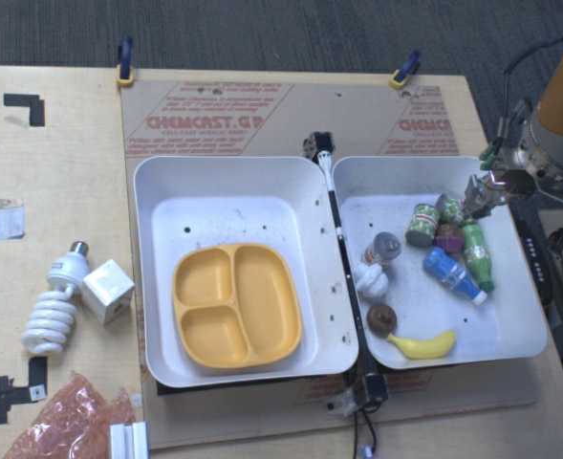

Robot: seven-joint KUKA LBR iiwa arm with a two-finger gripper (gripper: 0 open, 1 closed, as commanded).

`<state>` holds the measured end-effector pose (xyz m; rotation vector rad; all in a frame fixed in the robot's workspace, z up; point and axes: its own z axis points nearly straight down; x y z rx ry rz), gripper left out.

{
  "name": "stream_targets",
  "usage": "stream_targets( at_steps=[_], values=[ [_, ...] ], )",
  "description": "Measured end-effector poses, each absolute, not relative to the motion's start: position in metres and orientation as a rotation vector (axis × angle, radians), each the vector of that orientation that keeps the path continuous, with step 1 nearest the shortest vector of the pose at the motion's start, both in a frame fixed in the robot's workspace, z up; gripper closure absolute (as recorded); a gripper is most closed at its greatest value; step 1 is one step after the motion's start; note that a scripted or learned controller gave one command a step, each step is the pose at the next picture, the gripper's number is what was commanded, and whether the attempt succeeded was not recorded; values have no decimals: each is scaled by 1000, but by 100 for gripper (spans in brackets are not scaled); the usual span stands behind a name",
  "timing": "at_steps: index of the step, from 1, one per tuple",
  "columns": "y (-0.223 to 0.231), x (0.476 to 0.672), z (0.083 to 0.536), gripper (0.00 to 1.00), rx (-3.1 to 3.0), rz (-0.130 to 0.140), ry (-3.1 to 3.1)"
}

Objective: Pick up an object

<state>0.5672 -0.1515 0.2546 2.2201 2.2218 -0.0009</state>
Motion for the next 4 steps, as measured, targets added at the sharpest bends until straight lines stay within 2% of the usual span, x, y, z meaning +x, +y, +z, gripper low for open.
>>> stream_targets(
  at_steps=[1, 2, 3, 4],
  values=[
    [-115, 531, 92, 0, 2224, -1, 2220],
    [-116, 532, 102, 100, 2225, 1, 2217],
    [-174, 555, 150, 100, 2221, 0, 2219],
    [-174, 555, 150, 0, 2221, 0, 2219]
  ],
)
